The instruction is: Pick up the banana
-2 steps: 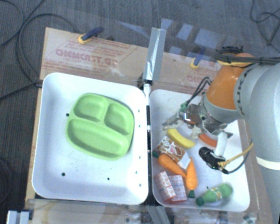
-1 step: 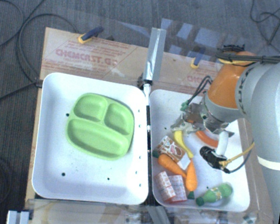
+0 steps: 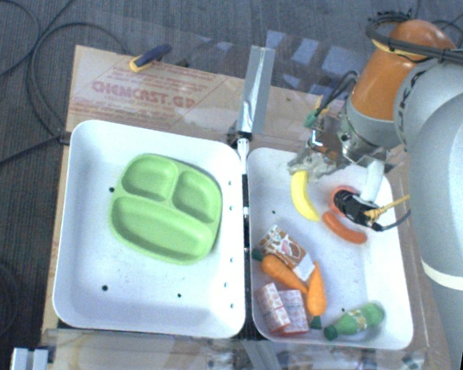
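Step in hand: approach and grasp. The banana (image 3: 304, 196) lies in the right bin (image 3: 397, 324), in its far part near the divider between the bins, with its long axis running from the far end towards the near right. The gripper (image 3: 309, 164) hangs directly at the far tip of the banana, touching it or just above it; the view does not resolve which. Whether the gripper is released or clenched cannot be told from this angle, since the wrist body covers most of the mechanism, so no grasp on the banana can be confirmed. A red sausage (image 3: 345, 228) lies just beside the banana on its right, apart from it. Two carrots (image 3: 291, 278), a small printed carton (image 3: 283, 247), a red-and-white box (image 3: 283, 310) and a green bottle (image 3: 358, 319) sit in the near half of the same bin, well apart from the banana. The left bin (image 3: 76, 286) holds a green divided tray (image 3: 167, 209) and plays no part in this step. Next move, as a judgement: the contact point is at the tip — a poor hold on a curved, tapering body. A secure closure is required before a vertical lift; if the banana pivots or slips, re-centre towards its middle, keeping clear of the sausage.
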Controlling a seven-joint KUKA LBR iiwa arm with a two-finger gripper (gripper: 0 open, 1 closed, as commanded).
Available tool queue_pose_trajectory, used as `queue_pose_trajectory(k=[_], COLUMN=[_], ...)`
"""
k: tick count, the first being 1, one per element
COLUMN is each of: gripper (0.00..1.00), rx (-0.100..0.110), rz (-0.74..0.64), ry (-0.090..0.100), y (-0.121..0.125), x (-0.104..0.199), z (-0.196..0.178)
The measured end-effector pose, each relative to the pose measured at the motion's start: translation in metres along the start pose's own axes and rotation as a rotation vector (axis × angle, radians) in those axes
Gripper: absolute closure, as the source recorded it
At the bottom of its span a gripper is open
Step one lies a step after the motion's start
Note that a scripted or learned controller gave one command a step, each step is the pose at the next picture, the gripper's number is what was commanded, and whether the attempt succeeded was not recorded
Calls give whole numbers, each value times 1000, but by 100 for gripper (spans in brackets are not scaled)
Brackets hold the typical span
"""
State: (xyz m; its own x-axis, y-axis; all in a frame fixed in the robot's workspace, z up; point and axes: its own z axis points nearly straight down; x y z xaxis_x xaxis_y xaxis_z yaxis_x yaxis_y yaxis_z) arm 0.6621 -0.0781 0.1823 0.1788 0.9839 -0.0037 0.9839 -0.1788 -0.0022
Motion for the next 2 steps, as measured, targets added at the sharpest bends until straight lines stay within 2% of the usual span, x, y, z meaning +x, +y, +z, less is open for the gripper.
queue_pose_trajectory(k=[1, 2], gripper=[100, 100], rx=[-1, 1], rz=[-120, -119], ry=[-3, -8], y=[4, 4], x=[11, 10], z=[-79, -87])
